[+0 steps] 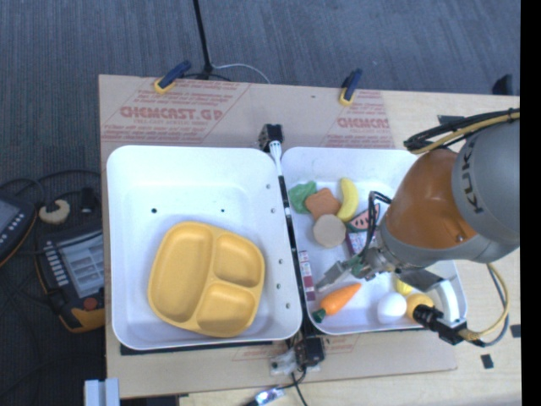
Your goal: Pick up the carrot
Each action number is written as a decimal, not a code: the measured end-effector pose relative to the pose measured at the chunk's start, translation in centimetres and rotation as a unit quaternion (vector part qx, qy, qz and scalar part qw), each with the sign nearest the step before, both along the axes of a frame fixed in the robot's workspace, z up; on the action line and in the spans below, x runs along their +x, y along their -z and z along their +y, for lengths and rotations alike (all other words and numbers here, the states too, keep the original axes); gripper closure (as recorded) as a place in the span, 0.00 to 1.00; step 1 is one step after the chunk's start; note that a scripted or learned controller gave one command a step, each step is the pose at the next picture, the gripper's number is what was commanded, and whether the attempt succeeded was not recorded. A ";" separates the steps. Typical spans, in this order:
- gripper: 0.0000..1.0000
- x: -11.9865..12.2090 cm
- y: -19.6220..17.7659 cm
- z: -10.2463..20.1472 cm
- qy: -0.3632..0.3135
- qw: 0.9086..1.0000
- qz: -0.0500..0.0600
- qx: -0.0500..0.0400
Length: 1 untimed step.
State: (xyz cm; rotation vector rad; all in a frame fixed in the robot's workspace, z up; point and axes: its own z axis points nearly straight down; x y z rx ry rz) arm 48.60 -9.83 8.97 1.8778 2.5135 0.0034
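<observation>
we're seeing the carrot (340, 298) lying just below-left of the gripper (353, 268), long axis slanting up toward it. honestly can't tell the gripper's state from here.

"CHEMCAST GP" printed red on bench board (173, 113); "KU" on arm (490, 197).

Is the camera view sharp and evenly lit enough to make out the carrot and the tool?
Camera view: lighting is even, with soft shadows and no strong glare on the white bins. The carrot is slightly soft but clearly outlined. The tool is dark, partly under the arm, and too blurred to read its fingers.
</observation>
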 end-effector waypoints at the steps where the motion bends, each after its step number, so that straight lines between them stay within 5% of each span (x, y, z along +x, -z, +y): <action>1: 1.00 0.2 -1.0 0.0 0.001 1.000 -0.003 0.000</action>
